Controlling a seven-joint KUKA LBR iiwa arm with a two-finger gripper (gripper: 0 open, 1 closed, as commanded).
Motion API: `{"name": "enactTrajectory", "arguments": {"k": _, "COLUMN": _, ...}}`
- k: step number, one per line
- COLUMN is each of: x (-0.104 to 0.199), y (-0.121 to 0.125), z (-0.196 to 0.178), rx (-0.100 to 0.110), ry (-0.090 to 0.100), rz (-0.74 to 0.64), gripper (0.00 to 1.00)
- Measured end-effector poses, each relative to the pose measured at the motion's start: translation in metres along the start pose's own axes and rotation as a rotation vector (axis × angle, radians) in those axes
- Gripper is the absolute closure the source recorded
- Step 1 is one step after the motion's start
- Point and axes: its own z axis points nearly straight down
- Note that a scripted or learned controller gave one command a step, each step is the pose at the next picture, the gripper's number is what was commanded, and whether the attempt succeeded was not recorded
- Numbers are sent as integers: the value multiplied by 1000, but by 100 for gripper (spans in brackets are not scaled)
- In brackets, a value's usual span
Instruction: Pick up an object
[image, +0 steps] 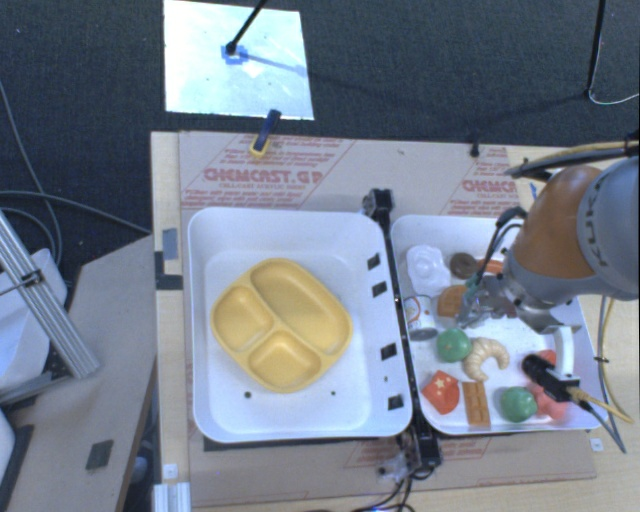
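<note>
Reaching in from the right edge of the bench, the grey arm with its orange band (560, 225) hangs over the right shallow white bin (425, 232), and its two-finger gripper (478, 305) sits low near that bin's middle; how far it is open, and whether it has hold of anything, cannot be told.

At the left, the other shallow white bin (215, 250) carries a yellow three-compartment plastic tray (281, 322) at its centre.

Small things crowd the right bin: a clear crumpled plastic piece (427, 266) near its far left corner, a beige croissant-shaped toy (487, 355) in the middle, a green ball (453, 346) beside it, another green ball (517, 403) by the near edge, a red wedge with a yellow star (441, 391) and a brown rectangular block (476, 404) near the near left corner.

A brown piece (452, 300) just left of the gripper is partly hidden.
</note>
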Motion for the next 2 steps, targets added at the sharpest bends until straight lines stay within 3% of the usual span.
{"name": "enactTrajectory", "arguments": {"k": 1, "x": 0, "y": 0, "z": 0, "rx": 1, "ry": 0, "rz": 0, "gripper": 0}}
{"name": "enactTrajectory", "arguments": {"k": 2, "x": 12, "y": -71, "z": 11, "rx": 9, "ry": 0, "rz": 4, "gripper": 0}}
